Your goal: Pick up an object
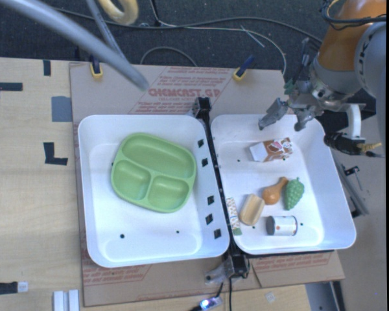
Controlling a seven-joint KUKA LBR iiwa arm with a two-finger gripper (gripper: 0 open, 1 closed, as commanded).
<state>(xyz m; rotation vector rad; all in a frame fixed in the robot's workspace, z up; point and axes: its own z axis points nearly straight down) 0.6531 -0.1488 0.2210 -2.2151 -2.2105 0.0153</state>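
Two shallow white bins sit side by side on the bench [26,173], over a sheet of printed cardboard [181,89]. The left bin [94,238] carries a green divided tray [154,172], lying flat and turned slightly so that its corners point along the bin's diagonals. The right bin [337,232] holds the small things: a flat snack packet [271,150], white at its left end and red-brown at its right, lies near the bin's upper middle with its long axis running left to right and tilted a little upward toward the right. Lower down, an orange pear-shaped toy [275,190] lies with its narrow neck pointing up and to the right, touching or just beside a green bunch of grapes [294,194] whose long axis stands nearly upright in the view. Left of the pear lies a tan bread-like piece [251,210], angled from lower left to upper right, and below the pear a small white can with a dark end [282,225] rests on its side, its long axis left to right with the dark end at the left. The arm [353,31] reaches in from the right, and its tool [286,116] hangs over the right bin's upper edge, just above the snack packet and apart from it, its two fingers spread wide with nothing between them.
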